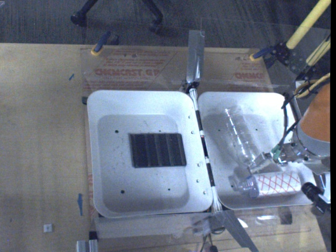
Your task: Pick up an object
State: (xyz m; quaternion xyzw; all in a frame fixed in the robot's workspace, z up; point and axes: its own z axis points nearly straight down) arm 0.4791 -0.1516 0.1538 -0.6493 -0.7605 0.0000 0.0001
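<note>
The arm's jaws (pixel 276 156), their opening impossible to tell, are hovering just right of 1 clear plastic bottle (pixel 239 140) in the right bin (pixel 210 140). Closing squarely across its slick body looks wisest. Below the jaws: 1 red-patterned box (pixel 281 183). Far left: 1 dark ridged block (pixel 157 150).
</note>
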